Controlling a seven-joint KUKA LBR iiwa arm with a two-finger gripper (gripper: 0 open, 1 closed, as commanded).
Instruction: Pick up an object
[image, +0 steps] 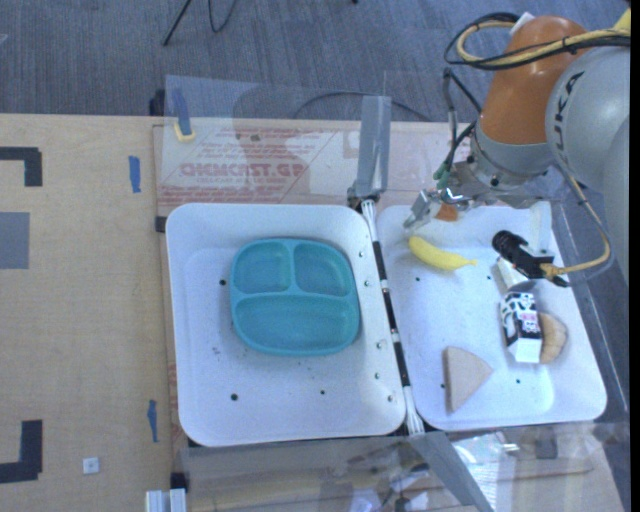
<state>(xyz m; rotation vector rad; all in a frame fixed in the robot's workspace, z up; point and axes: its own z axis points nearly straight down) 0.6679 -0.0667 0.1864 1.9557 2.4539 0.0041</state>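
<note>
The gripper (437, 203) hangs over the far left corner of the right bin (572, 396). Whether it is open or closed, or has hold of anything, I cannot tell. Just to its near side lies a banana (440, 255), likely light, smooth and a little slippery. A grasp across its thick middle looks safest.

My end effector (437, 203) hovers at the right bin's (580, 400) far edge, just beside the yellow banana (440, 254). Nearer the front lies a tan wedge (463, 375), with a cow-patterned carton (520, 320) touching a brown roll (552, 338). A teal divided plate (295, 297) sits in the left bin (200, 400).
</note>
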